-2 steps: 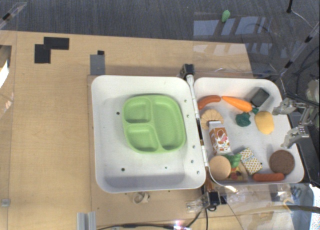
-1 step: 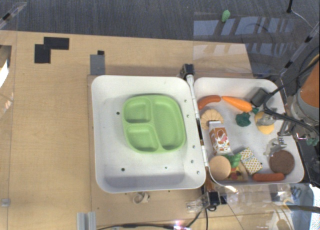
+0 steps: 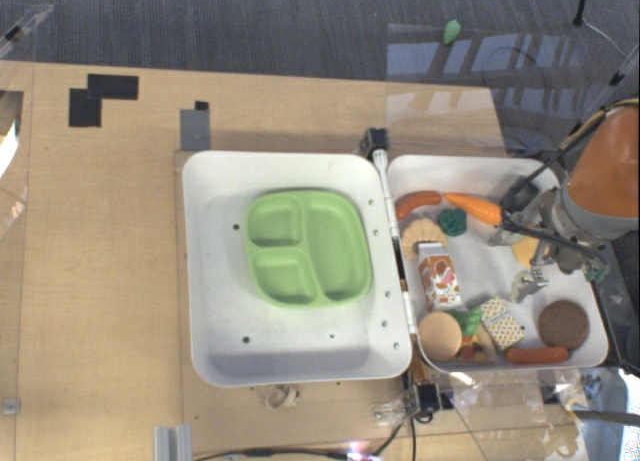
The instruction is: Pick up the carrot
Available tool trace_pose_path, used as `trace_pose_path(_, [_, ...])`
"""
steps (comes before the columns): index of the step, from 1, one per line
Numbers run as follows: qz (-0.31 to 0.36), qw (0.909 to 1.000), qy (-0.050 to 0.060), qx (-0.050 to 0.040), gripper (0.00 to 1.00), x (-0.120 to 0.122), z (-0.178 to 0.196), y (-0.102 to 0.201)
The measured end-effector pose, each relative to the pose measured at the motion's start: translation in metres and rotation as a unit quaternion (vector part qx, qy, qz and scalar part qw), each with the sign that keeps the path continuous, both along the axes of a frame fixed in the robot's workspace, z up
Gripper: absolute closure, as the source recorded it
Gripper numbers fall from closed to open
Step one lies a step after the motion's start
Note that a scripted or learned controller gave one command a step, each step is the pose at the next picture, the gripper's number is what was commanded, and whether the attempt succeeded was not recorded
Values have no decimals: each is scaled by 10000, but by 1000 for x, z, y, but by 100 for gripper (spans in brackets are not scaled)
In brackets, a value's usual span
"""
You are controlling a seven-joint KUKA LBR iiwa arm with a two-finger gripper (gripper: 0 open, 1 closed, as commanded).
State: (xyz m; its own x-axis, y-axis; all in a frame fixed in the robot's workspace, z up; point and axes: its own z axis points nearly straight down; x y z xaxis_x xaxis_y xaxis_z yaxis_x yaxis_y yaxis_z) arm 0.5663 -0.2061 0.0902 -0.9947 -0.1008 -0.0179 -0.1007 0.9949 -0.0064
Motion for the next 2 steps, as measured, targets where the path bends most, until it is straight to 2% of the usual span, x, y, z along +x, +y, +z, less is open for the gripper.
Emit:
trace_pose_path(1, [36,10000,-46,-3,100,4,14,2])
trace_pose_path(2, [36,10000,-41,-1,0,4,13,2])
